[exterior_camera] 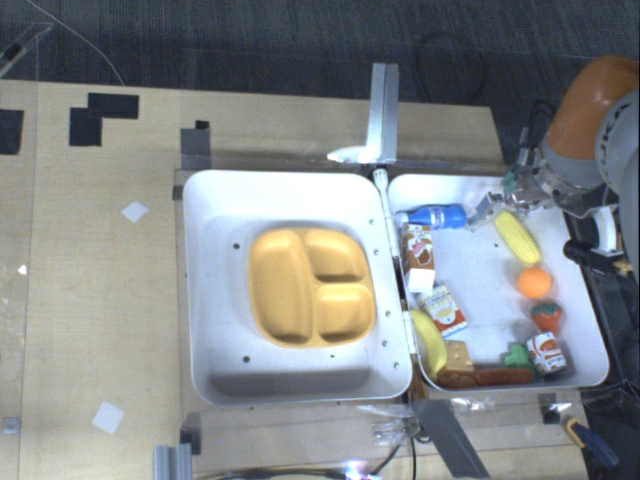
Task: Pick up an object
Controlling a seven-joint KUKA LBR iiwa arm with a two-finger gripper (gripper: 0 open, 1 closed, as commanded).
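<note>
In the camera view, the gripper [508,193] hangs at the far edge of the right bin [590,363], just beside the top of the toy corn cob [517,236]. Whether its fingers are apart or together I cannot tell. Nothing seems held, so the approach is in hand. Next it should descend onto the corn. An orange ball [535,283] lies just below the corn.

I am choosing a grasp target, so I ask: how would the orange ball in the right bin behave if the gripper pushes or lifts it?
The orange ball looks round and smooth, so a push would probably send it rolling, perhaps toward the corn cob or the strawberry nearby. It seems small and likely light. Its curved surface could slip from an off-centre grip.
</note>
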